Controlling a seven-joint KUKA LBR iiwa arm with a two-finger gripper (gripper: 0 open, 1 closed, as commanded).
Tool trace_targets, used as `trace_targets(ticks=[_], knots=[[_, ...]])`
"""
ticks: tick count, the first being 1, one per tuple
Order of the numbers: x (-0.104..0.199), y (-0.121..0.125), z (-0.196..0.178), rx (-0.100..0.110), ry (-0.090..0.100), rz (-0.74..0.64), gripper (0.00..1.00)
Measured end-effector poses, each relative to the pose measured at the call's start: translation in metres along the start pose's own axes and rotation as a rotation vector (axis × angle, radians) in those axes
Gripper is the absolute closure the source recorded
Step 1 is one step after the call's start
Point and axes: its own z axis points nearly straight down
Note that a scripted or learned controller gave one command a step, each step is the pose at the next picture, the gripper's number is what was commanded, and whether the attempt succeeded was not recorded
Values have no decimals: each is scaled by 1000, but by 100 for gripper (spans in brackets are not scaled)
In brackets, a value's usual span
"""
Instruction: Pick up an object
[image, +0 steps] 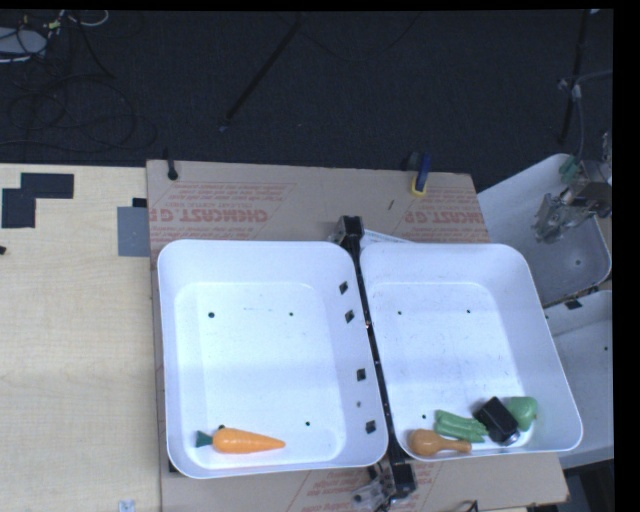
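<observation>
An orange toy carrot (248, 441) with a dark green top lies along the near wall of the left bin (180, 300). In the near right corner of the right bin (520, 290) several items are bunched together. They are a tan-orange pear-shaped toy (438, 443), a dark green pod-like piece (460, 426), a black block (497, 419) and a light green piece (521, 408). The black block rests against both green pieces.
Both bins stand on a cardboard sheet (300, 205), joined by a black clipped seam (362, 330). A blue clamp (421, 172) grips the cardboard's far edge. A grey plate with metal fittings (575, 215) lies to the right. Pale wooden bench (70, 330) extends left.
</observation>
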Motion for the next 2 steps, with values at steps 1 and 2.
trace_targets(ticks=[1,2], knots=[[32,-8,-23,-3,2,-5,100],[2,18,12,-2,-1,-2,100]])
